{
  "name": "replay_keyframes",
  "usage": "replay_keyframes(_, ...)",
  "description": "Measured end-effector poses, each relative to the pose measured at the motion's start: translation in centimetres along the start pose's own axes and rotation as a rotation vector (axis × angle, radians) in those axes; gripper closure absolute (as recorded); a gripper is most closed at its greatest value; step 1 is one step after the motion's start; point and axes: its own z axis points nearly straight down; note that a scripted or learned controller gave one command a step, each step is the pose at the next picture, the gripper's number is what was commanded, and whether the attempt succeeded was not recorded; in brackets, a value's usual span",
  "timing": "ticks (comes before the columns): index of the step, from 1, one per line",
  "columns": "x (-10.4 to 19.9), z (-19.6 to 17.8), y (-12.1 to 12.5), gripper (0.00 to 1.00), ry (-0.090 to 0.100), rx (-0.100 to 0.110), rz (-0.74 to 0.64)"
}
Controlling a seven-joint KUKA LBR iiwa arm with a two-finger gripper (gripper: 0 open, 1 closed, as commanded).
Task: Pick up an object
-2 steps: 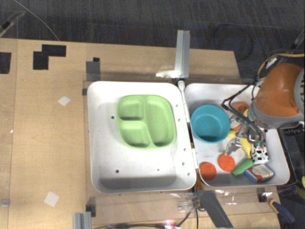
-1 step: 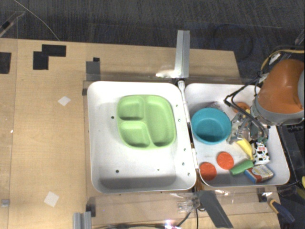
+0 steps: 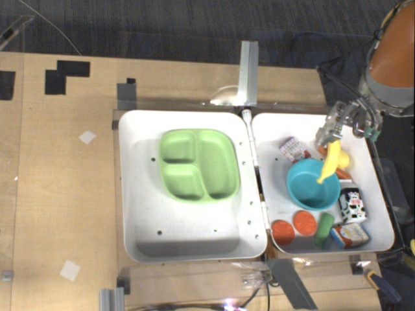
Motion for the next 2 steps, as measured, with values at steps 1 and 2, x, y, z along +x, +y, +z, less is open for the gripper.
replay_keyframes(1,7.4,10.2,0.5,1.0,0.018,0.005,0.164)
replay_keyframes(2,10.8,1.9,0.8,1.0,0.009,0.003,0.308)
